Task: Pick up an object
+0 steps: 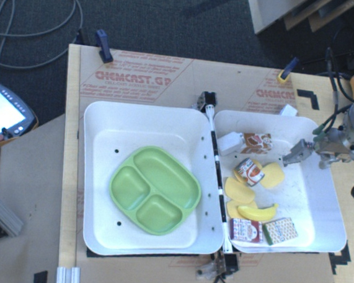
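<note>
On the bench (pixel 171 75), the right bin (pixel 327 202) held a small can (pixel 249 172) near its middle, judged light, rigid and best gripped across its round sides, while the gripper (pixel 295 153) hovered nearby, finger spacing indeterminate.

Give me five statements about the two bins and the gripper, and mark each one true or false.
1. The green divided tray lies in the left bin. True.
2. The banana is on the green tray. False: it lies in the right bin.
3. The gripper is above the right bin. True.
4. The small can is in the left bin. False: right bin.
5. The gripper holds the banana. False: the banana lies apart from it.
</note>
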{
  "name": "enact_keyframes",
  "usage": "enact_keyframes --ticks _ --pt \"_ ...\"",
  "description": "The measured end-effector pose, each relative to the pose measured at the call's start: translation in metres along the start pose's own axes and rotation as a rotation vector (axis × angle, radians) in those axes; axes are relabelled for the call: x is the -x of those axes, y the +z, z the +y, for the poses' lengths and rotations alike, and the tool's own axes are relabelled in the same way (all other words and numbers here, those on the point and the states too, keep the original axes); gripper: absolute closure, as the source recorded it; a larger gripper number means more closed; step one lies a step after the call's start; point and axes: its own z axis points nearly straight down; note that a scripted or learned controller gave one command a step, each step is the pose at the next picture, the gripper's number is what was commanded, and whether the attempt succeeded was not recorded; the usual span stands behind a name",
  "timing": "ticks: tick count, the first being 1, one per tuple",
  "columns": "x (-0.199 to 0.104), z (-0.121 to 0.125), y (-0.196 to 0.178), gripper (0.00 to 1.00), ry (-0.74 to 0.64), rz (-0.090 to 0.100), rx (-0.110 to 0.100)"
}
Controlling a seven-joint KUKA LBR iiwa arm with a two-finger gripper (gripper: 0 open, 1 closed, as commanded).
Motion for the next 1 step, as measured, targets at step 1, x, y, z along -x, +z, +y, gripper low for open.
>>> enact_keyframes --ticks 1 --pt "-0.0669 0.0196 0.0726 0.0 -0.001 0.001 -0.002"
